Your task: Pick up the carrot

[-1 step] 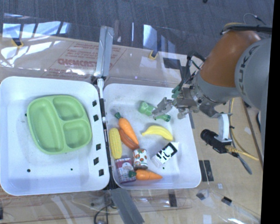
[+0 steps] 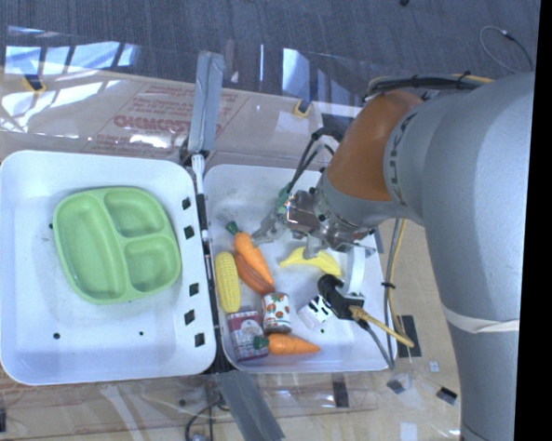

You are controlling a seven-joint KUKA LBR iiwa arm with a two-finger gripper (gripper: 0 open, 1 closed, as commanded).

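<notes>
The grey arm (image 2: 446, 179) is seen above the right bin (image 2: 224, 179); the left bin (image 2: 13, 245) holds a green divided plate (image 2: 116, 242). The gripper (image 2: 299, 221) is positioned just right of the carrot (image 2: 251, 260), which lies beside a corn cob (image 2: 227, 281); whether it is spread or pressed together cannot be told.

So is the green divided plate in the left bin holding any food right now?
Empty. The green divided plate shows three bare compartments.
</notes>
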